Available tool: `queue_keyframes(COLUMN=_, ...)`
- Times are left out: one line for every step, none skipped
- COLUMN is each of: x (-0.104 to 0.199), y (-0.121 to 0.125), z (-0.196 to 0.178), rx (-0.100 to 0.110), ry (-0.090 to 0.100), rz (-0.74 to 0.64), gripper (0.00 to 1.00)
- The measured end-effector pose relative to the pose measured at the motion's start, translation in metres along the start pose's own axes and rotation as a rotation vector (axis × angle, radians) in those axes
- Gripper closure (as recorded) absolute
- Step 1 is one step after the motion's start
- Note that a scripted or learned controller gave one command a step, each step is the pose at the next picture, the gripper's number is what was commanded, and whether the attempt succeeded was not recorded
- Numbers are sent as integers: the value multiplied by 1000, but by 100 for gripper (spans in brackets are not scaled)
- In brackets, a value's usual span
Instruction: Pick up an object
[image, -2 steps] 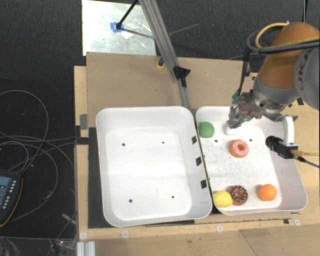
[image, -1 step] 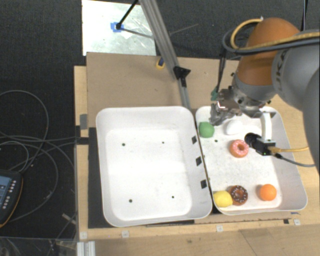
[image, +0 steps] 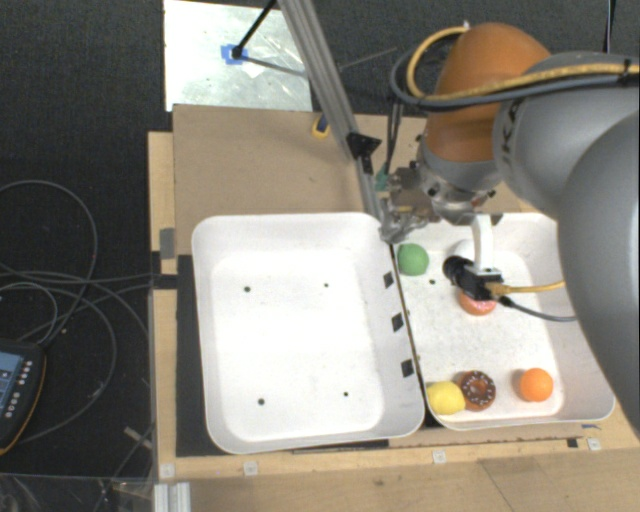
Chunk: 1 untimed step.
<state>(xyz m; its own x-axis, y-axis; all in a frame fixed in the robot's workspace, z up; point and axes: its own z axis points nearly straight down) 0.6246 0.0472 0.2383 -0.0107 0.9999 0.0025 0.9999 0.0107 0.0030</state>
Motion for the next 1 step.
queue_keyframes(x=40, y=20, z=8, rx=0, ry=-1, rz=2, gripper=100)
